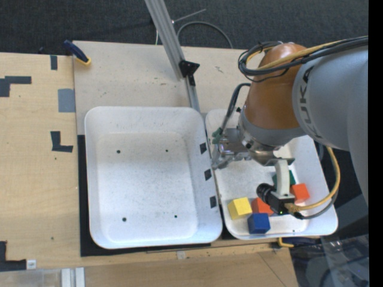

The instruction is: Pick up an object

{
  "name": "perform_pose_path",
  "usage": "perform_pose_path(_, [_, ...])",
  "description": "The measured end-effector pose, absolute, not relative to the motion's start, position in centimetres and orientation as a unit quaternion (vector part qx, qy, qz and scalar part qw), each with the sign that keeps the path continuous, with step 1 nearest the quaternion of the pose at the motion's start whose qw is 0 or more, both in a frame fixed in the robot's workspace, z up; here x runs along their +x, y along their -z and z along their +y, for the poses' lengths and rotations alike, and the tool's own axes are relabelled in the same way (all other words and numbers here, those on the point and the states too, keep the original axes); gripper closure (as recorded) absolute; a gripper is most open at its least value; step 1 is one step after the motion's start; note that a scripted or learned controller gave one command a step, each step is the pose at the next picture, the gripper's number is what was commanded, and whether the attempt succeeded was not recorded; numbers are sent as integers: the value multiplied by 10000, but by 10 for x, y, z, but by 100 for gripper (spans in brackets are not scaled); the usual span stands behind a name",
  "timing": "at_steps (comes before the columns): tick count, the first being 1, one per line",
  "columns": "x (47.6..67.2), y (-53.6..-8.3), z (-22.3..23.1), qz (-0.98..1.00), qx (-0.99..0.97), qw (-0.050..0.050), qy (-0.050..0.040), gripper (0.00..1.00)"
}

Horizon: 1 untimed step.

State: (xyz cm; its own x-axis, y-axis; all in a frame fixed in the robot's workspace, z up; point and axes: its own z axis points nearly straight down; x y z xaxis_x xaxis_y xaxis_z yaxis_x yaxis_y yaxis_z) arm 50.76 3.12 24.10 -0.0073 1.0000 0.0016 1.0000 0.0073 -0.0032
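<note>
Yellow block (241, 207) sits in the right bin (320, 223), near the front-left corner. It's a small cube, bright, w/ top face and one side showing. Just beside it toward the front is a blue block (259, 222), about the same size, darker. An orange block (300, 191) lies further right, apart from those two. A second orange block (261, 205), more red-orange, is btwn the yellow and the blue one, at the yellow's right.

Hard to read from here: the second orange block is partly covered by robot hardware, so I can't make out its full shape. A green thing (291, 176) pokes out behind the same hardware; only a sliver shows and I can't say what it is. The arm (335, 94) blocks most of the back of the right bin, incl. its far-right corner.

Gripper (224, 149) hangs at the left wall of the right bin, toward the back, just beside the gap btwn the two bins. From this angle it's a tangle of metal under the wrist, and I can't tell whether it's spread or pressed together. I see nothing held in it, and it's apart from all the blocks. Left bin (143, 178) has only dark specks on its floor.
</note>
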Motion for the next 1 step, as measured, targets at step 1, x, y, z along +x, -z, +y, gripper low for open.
perform_pose_path(1, [503, -229, 82, -7092, -7050, 20, -14, 100])
